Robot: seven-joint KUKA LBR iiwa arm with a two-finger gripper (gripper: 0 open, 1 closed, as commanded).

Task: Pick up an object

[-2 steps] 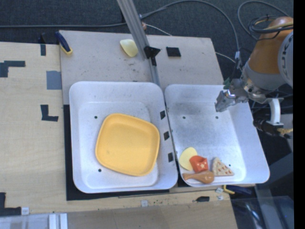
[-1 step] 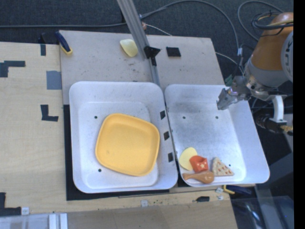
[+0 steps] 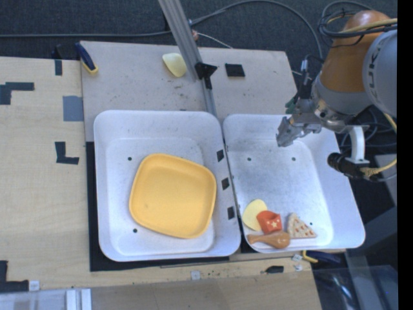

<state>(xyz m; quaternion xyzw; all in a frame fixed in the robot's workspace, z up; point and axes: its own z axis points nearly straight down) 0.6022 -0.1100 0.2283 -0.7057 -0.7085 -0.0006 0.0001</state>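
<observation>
Overhead, the gripper [image 3: 286, 136], its state impossible to tell, hangs above the right white bin's [image 3: 335, 199] far edge, well apart from the small toy foods [image 3: 277, 225] at its near edge.

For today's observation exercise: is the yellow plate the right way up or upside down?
Right way up: the yellow plate lies flat in the left bin, its raised rim framing a sunken middle.

Toy food [image 3: 279, 225] — clustered (four pieces) — right bin's [image 3: 335, 192] near edge.

A pale, speckled bench board [image 3: 135, 82] carried two shallow white plastic bins: the left bin [image 3: 110, 173] at centre frame, the right bin [image 3: 335, 199] beside it. A small pale-yellow piece [image 3: 173, 64] lay at upper centre.
</observation>
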